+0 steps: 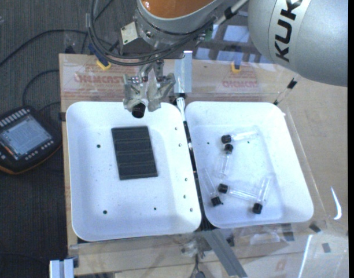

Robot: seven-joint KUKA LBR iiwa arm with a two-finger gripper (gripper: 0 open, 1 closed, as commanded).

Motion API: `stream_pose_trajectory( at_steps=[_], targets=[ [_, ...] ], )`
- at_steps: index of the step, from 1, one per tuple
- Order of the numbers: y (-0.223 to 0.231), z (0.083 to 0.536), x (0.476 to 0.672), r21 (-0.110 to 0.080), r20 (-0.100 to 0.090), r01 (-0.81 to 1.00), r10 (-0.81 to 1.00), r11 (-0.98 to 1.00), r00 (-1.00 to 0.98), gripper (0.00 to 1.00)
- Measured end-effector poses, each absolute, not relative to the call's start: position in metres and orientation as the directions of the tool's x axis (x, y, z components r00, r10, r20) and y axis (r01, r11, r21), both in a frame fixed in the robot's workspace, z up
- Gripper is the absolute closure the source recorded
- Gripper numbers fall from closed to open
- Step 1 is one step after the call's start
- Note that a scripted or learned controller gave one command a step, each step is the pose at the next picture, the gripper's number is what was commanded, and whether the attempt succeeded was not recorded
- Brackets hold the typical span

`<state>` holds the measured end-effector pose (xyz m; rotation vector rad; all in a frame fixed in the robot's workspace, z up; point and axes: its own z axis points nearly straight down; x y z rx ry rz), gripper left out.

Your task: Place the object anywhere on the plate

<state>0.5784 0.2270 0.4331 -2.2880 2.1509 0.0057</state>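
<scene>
Over the far edge of the left bin (84, 213), the gripper (147, 100) is hovering, just beyond the short end of the dark ribbed plate (134, 152). Open or closed, cannot tell; the tip is too small and cluttered to read, so not claiming it is carrying anything. The plate is lying flat near the middle of that bin, likely kept clear as the drop target. Several clear vials (240, 136) with black caps are lying scattered in the right bin (292, 172), some touching, all well apart from the plate. Those are looking like the objects to move; none is sitting on the plate yet. Judging by the gripper's spot beside the plate, this is looking like the approach for a drop, if a vial is in fact aboard. Both bins are sitting side by side on the counter (324, 132).
</scene>
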Motion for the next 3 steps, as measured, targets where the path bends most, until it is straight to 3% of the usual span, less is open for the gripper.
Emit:
stream_pose_trajectory(
  at_steps=[1, 3],
  targets=[
    [0.234, 0.414, 0.593, 0.002, -0.006, -0.899, -0.899, -0.437, 0.437, 1.0],
    [0.234, 0.432, 0.597, 0.0, -0.006, -0.66, -0.66, -0.751, 0.751, 1.0]
  ],
)
